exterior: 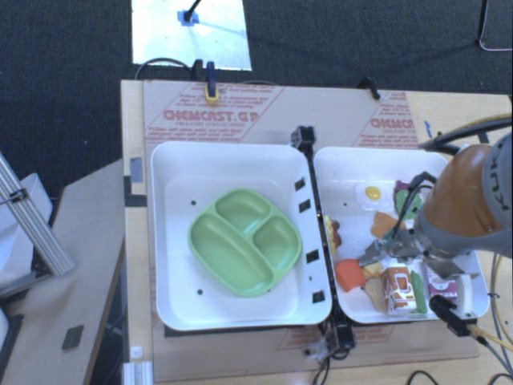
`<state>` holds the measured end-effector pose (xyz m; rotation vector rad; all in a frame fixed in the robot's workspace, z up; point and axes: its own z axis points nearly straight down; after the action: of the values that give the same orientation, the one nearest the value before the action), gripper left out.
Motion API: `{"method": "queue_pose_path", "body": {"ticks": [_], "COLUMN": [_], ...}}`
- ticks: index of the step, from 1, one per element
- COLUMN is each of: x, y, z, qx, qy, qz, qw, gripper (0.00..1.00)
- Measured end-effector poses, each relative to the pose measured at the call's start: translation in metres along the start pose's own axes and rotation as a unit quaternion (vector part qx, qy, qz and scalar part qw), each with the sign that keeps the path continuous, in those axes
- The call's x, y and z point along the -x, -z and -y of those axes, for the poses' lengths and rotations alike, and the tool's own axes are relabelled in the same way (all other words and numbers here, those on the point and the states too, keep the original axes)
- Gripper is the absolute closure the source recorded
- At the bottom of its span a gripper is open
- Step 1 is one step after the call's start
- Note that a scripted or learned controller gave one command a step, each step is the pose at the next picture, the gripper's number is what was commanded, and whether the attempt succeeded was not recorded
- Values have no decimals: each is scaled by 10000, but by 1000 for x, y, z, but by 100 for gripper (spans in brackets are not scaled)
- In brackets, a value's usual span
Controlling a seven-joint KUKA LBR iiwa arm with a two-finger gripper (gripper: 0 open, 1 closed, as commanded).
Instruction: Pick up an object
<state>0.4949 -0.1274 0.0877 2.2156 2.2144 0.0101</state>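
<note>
— grey end effector [377, 253] hangs low in the right white plastic bin [353, 167], among piled toy food. open or shut?
— cannot tell. nearest, a round orange-red toy [349, 274] lies just beside it, likely the target.

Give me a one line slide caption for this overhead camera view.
Grey KUKA arm reaches into the cluttered right white bin of toy food, while a green divided plastic plate sits in the left white bin.
</note>
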Motion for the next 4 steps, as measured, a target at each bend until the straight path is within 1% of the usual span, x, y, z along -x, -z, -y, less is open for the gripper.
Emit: {"method": "queue_pose_path", "body": {"ticks": [1, 2, 3, 4], "x": [0, -5, -15, -15], "y": [11, 54, 106, 139], "z": [0, -2, -4, -7], "qx": [4, -30, -22, -27], "qy": [4, 27, 31, 27], "qz": [2, -5, -6, -4], "qw": [10000, 10000, 10000, 10000], "gripper": [100, 100, 100, 100]}}
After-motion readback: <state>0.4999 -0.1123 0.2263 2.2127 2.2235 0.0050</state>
